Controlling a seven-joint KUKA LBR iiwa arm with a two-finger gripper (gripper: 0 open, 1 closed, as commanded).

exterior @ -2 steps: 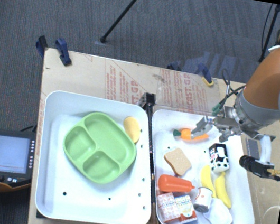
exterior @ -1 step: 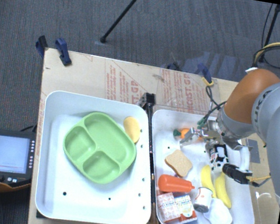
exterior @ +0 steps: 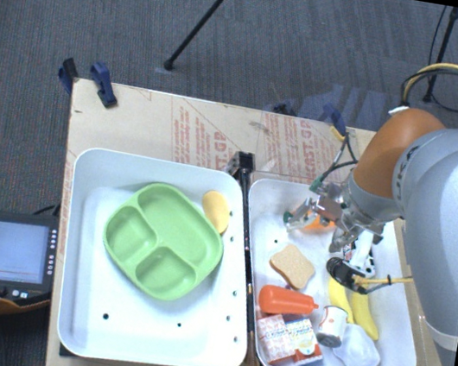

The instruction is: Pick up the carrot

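The carrot (exterior: 285, 301), orange and stubby, lies in the right bin (exterior: 272, 196) near its left wall, just below a slice of bread (exterior: 292, 266). My gripper (exterior: 312, 215) is low over the bin's far part, above and a little to the right of the bread, well apart from the carrot. A small orange thing (exterior: 323, 225) shows right by the gripper; I cannot tell what it is or whether it is held.
A banana (exterior: 354, 307), a small can (exterior: 331, 324), a printed packet (exterior: 288, 337) and a white crumpled thing (exterior: 357, 351) crowd the right bin's near half. The left bin (exterior: 86, 196) holds a green divided plate (exterior: 164, 240) and a yellow fruit (exterior: 216, 211).
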